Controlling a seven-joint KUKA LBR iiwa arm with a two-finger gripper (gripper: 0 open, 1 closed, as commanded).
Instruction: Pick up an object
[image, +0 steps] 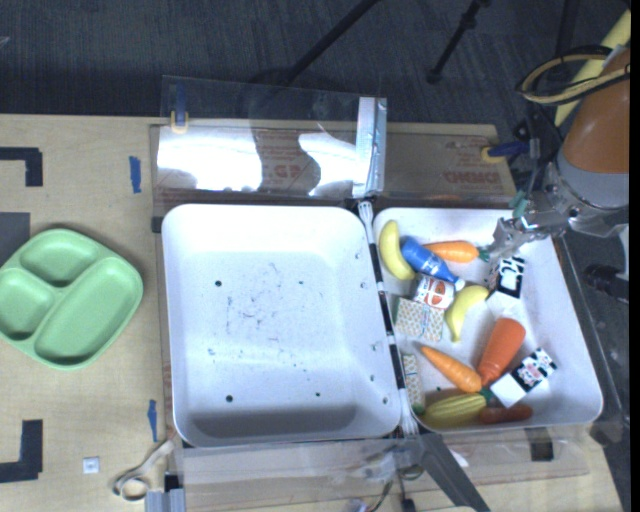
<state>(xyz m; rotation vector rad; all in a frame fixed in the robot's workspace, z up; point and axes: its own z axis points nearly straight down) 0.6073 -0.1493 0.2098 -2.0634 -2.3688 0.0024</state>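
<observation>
Toys crowd the right bin (575, 400): two bananas (392, 250), three carrots (500, 345), a blue bottle (428, 260), small cartons. The pincer (510, 235) hangs at the bin's one o'clock corner; whether it is clenched cannot be told. At nine o'clock on the desk (60, 180) sits a green plate (65, 298).

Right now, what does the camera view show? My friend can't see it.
The robot's gripper hangs over the right bin, full of toy food like bananas and carrots. A green plate sits far left.
</observation>
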